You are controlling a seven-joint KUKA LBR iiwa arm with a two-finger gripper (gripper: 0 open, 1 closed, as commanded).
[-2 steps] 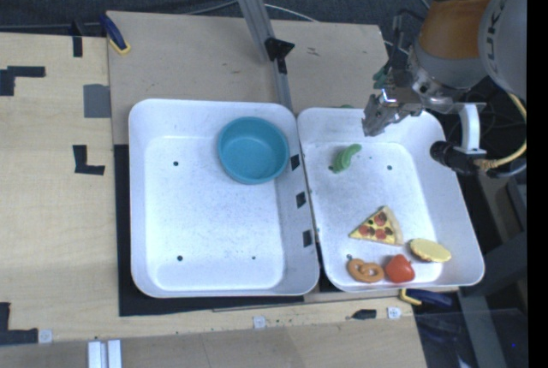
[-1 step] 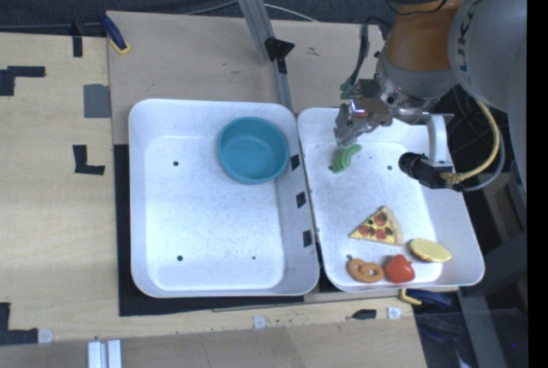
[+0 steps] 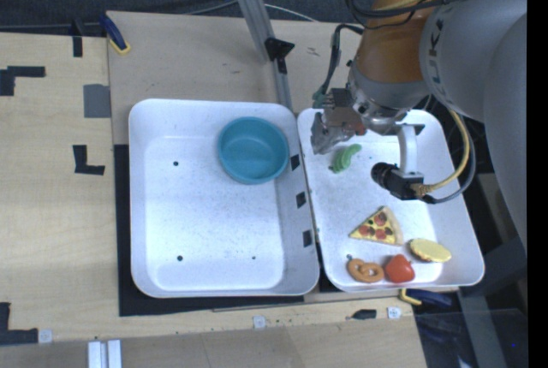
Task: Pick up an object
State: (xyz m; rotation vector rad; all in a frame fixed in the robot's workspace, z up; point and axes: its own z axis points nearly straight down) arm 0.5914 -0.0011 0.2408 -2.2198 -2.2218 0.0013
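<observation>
No brand, label or legible writing is showing on any item. 2 shallow white plastic bins are sitting side by side on the tan wooden worktop. The left white bin is holding 1 round blue plastic bowl, resting in its upper right area. The right white bin is holding 5 small toy food items: 1 green leafy toy piece, 1 triangular pizza slice toy, 1 yellow oval toy, 1 red tomato-like toy and 1 orange ring-shaped toy. The grey metal claw is hanging over the upper left of the right bin, just beside the green piece; whether it is apart or together cannot be told.
</observation>
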